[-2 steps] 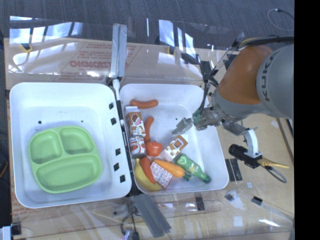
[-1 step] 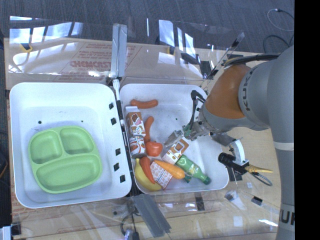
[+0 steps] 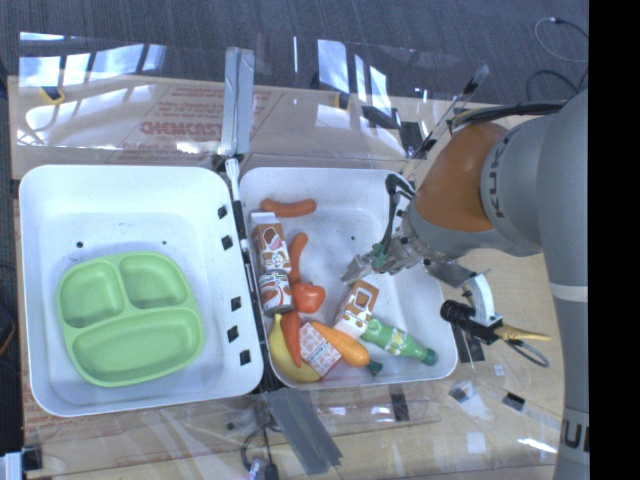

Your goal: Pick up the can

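Note:
The can (image 3: 270, 265) is brown with a white label and lies on its side along the left wall of the right bin (image 3: 340, 190). My gripper (image 3: 363, 266) hangs low over the middle of that bin, to the right of the can and apart from it. It sits just above a small brown-and-white carton (image 3: 357, 307). Nothing shows in the gripper.
Around the can lie a sausage (image 3: 288, 207), a red tomato-like piece (image 3: 309, 296), a carrot (image 3: 343, 343), a banana (image 3: 283, 358), a second carton (image 3: 318, 351) and a green bottle (image 3: 398, 340). The left bin (image 3: 40, 208) holds a green divided plate (image 3: 130, 318).

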Motion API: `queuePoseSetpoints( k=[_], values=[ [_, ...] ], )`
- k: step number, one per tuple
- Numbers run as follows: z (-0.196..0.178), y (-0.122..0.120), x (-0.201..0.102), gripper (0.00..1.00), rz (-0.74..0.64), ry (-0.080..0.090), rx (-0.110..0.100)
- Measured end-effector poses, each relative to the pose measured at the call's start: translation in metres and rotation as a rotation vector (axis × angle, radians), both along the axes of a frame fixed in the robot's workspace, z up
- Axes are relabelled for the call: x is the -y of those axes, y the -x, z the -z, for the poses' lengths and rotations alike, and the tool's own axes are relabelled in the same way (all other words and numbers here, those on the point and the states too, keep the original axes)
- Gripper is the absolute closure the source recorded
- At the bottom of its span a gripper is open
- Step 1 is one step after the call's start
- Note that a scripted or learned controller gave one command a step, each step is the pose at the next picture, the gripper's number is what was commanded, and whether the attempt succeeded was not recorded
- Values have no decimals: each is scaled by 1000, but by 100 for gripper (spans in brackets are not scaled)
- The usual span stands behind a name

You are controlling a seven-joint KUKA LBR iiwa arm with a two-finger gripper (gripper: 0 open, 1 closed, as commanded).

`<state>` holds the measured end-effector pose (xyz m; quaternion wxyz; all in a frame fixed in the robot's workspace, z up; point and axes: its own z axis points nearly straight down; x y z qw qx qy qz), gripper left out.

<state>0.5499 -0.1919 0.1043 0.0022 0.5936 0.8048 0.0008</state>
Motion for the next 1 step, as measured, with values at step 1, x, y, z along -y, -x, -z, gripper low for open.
queuePoseSetpoints(
  k=[1],
  values=[
    [-139, -1, 19, 100, 316, -1, -5]
  ],
)
